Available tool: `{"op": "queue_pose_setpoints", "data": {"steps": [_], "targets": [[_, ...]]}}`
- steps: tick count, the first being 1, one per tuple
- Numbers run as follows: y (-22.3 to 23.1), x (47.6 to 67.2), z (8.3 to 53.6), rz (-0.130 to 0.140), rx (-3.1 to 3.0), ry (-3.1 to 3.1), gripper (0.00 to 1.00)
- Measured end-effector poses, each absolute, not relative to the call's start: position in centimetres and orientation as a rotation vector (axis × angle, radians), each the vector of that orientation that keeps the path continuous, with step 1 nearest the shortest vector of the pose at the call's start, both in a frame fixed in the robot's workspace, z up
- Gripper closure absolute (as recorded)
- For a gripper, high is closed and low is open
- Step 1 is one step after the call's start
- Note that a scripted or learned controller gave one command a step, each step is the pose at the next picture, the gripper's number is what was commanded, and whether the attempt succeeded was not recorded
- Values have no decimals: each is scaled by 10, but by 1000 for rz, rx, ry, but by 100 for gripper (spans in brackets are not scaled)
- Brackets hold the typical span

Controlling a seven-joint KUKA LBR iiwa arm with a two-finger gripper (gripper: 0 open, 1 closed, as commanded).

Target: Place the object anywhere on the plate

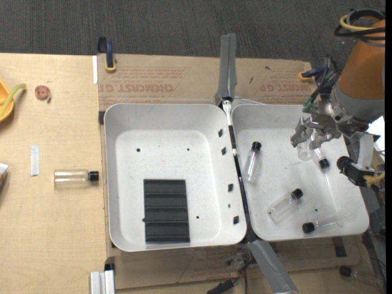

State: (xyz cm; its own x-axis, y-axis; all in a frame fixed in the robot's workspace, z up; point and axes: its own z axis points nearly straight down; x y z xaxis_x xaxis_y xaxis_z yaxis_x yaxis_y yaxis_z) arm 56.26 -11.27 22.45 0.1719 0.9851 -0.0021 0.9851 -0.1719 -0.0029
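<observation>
Bench (49,225) is light wood on the left, with cardboard under the two white bins

Left bin (122,164) holds the plate (166,211), a dark ribbed rectangle lying flat near the bin's front wall, nothing on it

Right bin (269,222) holds clear vials with black caps: vial one (252,160) near the left wall, cap pointing away from the camera; vial two (285,204) tilted near the middle front; vial three (320,226) by the front right corner, body hard to make out against the white

Arm (362,72) comes in from the right, orange band up top, wrist over the right bin's far right area

Gripper (309,141) hangs over the right bin, fingers pointing down and a little left. Something clear and glassy, vial four (314,152), sits right at the fingertips with a black cap just below to the right (can't tell if it's pinched between the fingers or just lying under them), so finger state: cannot tell

Spare vial (75,176) lies on the bare bench left of the left bin, cap toward the bin

Small stuff on the bench: blue clamp (105,52) at the cardboard's far left corner, red disc (41,92) far left
</observation>
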Motion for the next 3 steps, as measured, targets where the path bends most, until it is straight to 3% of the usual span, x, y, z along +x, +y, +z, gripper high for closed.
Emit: {"op": "queue_pose_setpoints", "data": {"steps": [1, 2, 3], "targets": [[33, 587, 200, 8, -2597, -1765, 100], [33, 587, 201, 8, -2597, -1766, 0], [-8, 650, 190, 7, -2535, -1855, 0]]}}
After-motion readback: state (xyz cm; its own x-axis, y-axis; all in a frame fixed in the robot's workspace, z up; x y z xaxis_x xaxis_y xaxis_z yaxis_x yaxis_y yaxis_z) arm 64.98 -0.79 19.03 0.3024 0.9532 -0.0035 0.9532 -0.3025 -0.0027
